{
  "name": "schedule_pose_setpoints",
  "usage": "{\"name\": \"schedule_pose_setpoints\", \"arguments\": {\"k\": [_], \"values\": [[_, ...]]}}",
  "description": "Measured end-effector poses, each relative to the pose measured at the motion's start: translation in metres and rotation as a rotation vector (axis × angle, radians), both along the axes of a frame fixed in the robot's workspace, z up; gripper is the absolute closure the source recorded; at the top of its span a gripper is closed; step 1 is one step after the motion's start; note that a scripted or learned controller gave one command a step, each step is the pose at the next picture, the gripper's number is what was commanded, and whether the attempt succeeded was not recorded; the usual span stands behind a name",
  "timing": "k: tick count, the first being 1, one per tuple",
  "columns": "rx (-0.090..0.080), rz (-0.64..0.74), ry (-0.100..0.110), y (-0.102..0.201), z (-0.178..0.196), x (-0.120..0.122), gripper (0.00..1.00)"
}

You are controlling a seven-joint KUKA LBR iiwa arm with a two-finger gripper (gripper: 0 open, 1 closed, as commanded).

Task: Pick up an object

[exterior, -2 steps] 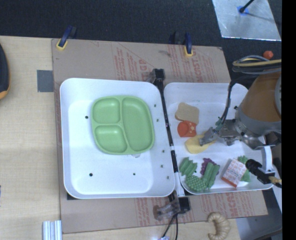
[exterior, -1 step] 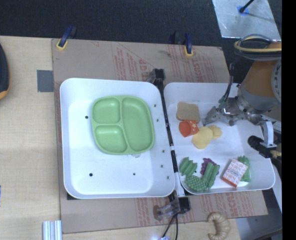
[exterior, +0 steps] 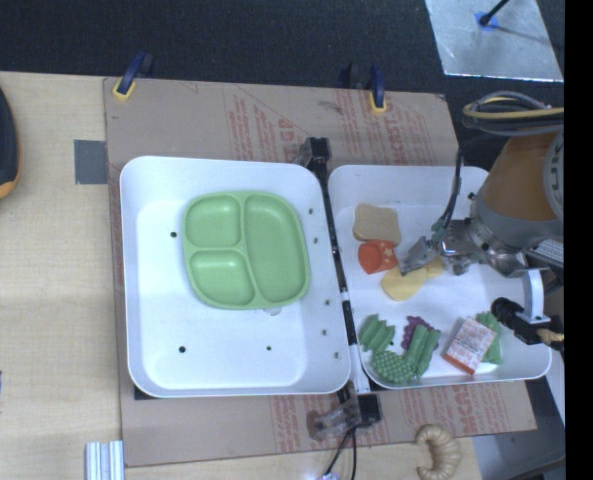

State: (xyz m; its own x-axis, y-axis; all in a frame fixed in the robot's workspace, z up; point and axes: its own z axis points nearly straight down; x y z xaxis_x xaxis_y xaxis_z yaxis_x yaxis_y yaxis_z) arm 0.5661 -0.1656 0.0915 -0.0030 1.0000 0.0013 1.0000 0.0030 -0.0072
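In the right bin (exterior: 446, 174), your tool (exterior: 423, 256) sits low over a pale yellow food piece (exterior: 404, 284); you cannot tell how its grasping end stands. The yellow piece lies just below and left of the tool, touching or nearly so; its long axis slants from lower left to upper right, toward the arm (exterior: 521, 193); a red tomato-like piece (exterior: 376, 256) sits just left.

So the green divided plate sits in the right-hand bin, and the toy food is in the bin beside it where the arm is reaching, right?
Not quite. The camera view shows the green divided plate in the left bin, not the right one. The rest holds: the toy food, such as the red piece and yellow piece, lies in the right bin, where the arm reaches.
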Motion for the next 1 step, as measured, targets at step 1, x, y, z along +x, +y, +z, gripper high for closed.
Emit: {"name": "schedule_pose_setpoints", "arguments": {"k": [1], "values": [[-0.002,0.002,-0.004,-0.0017,0.0120,0.0024,1.00]]}}
